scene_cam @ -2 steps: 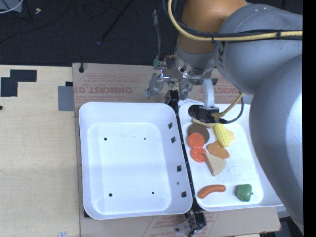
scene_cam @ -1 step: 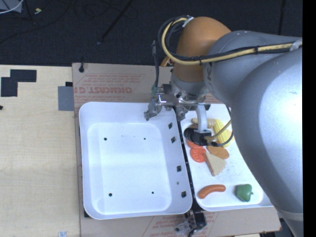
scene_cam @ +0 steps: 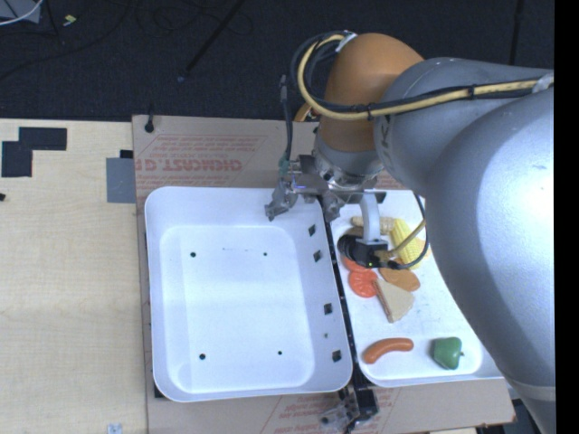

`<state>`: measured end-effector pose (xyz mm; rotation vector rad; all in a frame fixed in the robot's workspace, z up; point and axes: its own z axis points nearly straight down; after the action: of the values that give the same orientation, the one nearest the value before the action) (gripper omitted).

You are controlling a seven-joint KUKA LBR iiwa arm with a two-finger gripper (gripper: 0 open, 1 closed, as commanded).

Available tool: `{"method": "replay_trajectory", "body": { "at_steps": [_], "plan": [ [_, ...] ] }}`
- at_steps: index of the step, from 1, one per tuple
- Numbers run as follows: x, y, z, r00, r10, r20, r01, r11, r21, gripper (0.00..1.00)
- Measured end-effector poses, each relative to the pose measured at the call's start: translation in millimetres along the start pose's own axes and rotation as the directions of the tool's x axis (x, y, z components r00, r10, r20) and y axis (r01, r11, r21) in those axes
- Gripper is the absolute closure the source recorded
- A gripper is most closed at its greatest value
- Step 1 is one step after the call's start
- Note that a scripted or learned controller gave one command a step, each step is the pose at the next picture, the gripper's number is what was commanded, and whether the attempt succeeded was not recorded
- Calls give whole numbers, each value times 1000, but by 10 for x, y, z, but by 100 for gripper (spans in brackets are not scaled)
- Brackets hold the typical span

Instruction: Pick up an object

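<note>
The gripper [scene_cam: 339, 202] hangs mid-frame over food toys [scene_cam: 395, 301] crowded in the right bin [scene_cam: 422, 328], probably lining up a pick. Whether it is released or clenched cannot be told.

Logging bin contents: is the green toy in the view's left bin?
No, the green toy lies in the view's right bin, near the orange sausage.

Two bins [scene_cam: 235, 306] [scene_cam: 427, 325], one sausage [scene_cam: 387, 349], one pepper [scene_cam: 446, 353]
</note>
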<state>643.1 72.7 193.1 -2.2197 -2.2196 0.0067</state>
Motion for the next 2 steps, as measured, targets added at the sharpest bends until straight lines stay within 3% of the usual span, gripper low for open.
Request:
{"method": "replay_trajectory", "body": {
  "at_steps": [1,2],
  "plan": [
    [-51,5,-134,1000,0,-1,0,1000,-3,100],
    [238,8,-480,1000,-3,-2,3,1000,-6,100]
  ]
}}
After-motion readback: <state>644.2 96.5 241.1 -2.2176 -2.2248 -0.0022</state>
